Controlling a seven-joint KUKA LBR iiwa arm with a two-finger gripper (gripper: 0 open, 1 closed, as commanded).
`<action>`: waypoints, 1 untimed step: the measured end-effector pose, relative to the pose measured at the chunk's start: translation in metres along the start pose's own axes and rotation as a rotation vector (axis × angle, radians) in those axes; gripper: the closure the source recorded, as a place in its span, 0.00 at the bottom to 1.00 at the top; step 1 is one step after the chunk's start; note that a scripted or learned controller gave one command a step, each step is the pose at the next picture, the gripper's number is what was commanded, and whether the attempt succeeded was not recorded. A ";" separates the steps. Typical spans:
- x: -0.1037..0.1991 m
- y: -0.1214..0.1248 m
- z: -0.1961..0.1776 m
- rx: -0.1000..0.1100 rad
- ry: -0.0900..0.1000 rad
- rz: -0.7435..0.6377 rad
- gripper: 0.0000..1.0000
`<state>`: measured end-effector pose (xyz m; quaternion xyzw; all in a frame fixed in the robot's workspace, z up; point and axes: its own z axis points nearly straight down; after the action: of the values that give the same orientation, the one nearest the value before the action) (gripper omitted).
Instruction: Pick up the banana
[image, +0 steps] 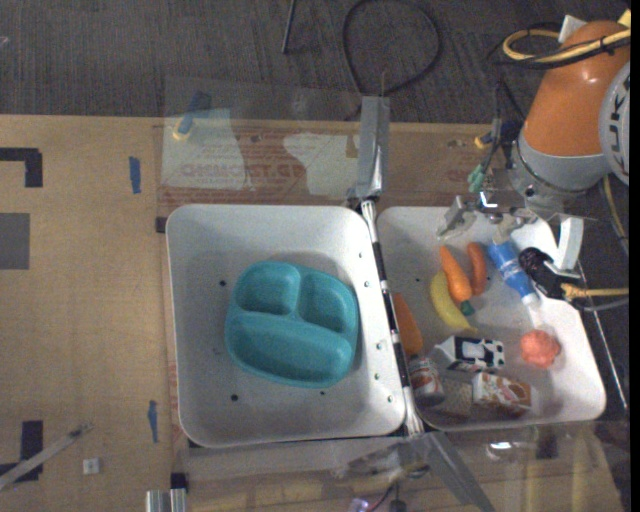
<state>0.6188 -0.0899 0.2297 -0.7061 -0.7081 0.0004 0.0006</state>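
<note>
Banana (447, 303): lies in the right bin (590, 385), near its middle, curved, just left of an orange carrot (456, 275) that touches or overlaps its upper end.
Jaws: the gripper (476, 213) hovers over the back part of the right bin, above and apart from the banana; whether the jaws are released or clenched cannot be told, and nothing is seen between them.
Arm: grey with an orange band (580, 105), reaching in from the right.
Right bin, other things: a second orange piece (478, 266) beside the carrot, a blue and white tube (510, 270), a pink-orange lump (541, 347), a black and white toy (478, 351), a can (425, 381), a small carton (500, 391), and a long orange item (406, 325) along the left wall.
Left bin (200, 250): holds a teal divided tray (293, 323), tilted a little, near the middle.
Tabletop (80, 300): brown, with blue tape marks (134, 174).
</note>
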 end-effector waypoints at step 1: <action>-0.003 -0.093 0.083 0.001 0.000 0.024 0.00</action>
<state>0.5259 -0.0934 0.1468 -0.7144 -0.6997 0.0006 0.0009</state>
